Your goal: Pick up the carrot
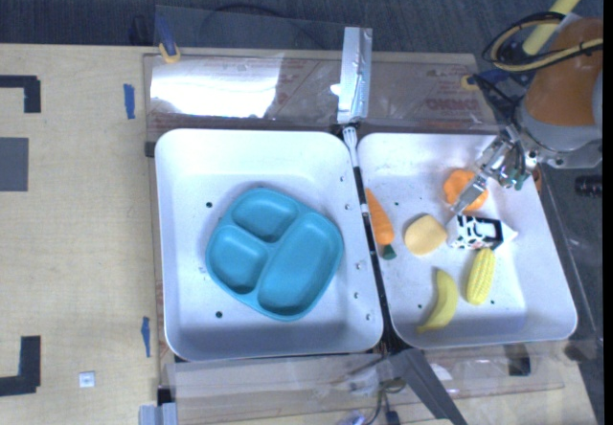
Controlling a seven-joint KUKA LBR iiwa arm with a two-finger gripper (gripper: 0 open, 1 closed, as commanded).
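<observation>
We see the carrot (379, 222) against the right bin's left wall (366, 222), lemon (425, 235) just right; room above.

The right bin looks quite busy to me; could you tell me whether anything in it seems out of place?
The carrot lies hard against the right bin's left wall, apart from the other items. The gripper is over an orange item instead, away from the carrot. Nothing looks spilled or damaged.

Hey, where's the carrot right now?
The carrot lies in the right bin, against its left wall beside the divider, just left of the pale yellow round piece.
</observation>
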